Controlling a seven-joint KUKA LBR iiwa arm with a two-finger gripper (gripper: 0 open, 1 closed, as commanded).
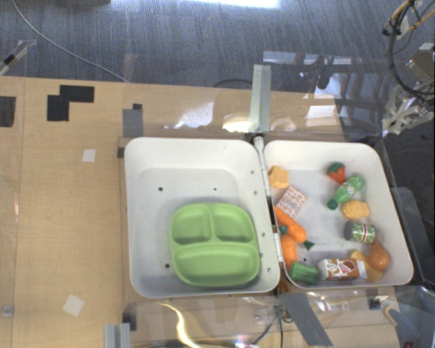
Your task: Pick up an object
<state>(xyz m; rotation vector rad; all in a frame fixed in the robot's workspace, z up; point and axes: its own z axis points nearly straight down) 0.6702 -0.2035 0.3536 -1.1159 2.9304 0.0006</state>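
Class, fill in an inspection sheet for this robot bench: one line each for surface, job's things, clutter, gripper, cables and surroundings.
Surface: wooden bench bearing a left white bin and a right white bin, side by side.
Job's things: toy foods in the right bin, among them an orange plastic carrot, a yellow corn cob, a small labelled can and a ketchup-style bottle.
Clutter: green three-compartment plate in the left bin.
Gripper: pale gripper at upper right, beyond the right bin's far corner; holds nothing.
Cables: thin white cable across the floor; arm cables at top right.
Surroundings: blue-grey carpet.
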